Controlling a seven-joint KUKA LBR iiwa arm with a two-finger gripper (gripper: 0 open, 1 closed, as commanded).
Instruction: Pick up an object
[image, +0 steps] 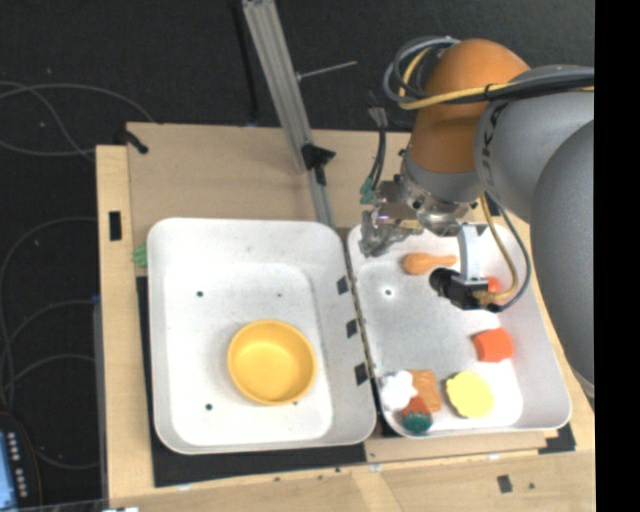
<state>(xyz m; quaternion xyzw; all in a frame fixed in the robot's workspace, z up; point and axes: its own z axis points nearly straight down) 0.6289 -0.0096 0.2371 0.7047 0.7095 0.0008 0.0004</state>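
Bowl (271, 360), yellow and round, sits in the left bin (200, 270), well to the left of the gripper (378, 236) and nearer the camera. The gripper hangs over the far left corner of the right bin (415, 325), close to the divide between the bins. I cannot tell whether it is wide or narrow.

Toward the camera from it, and slightly right, is a small cluster of white, orange and green pieces (412, 398). Just to its right lies an orange drumstick-shaped toy (428, 263), which I judge the nearest pick. Farther right and nearer the camera are a yellow disc (470, 395) and an orange-red block (492, 345).

To do this well, I would shift right, centre over the toy's thick end, align across its narrow width, then descend clear of the bin wall.
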